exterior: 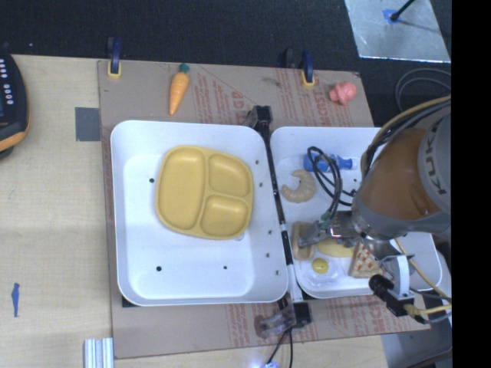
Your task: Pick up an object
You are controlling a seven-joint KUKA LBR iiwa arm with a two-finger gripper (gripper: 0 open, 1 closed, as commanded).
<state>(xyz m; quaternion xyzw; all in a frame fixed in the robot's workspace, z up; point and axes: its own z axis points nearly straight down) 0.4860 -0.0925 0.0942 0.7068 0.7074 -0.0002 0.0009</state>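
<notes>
Reaching down into the right white bin [430,271] at the frame's lower right, the grey arm's gripper [326,236] is hanging over a pale fried-egg toy [320,266]; whether it is apart or together, I cannot tell. Closing squarely over that egg, clear of the neighbouring pizza-slice toy [362,262], is probably giving the best chance of a grip.

Both bins [138,205] look like smooth white plastic with a bit of sheen. The yellow divided plate [204,192] at frame centre is matt plastic. Underneath is dull brown cardboard [230,90] on a pale wood-grain bench [54,228]. The carrot [178,89], upper left, looks rubbery.
</notes>
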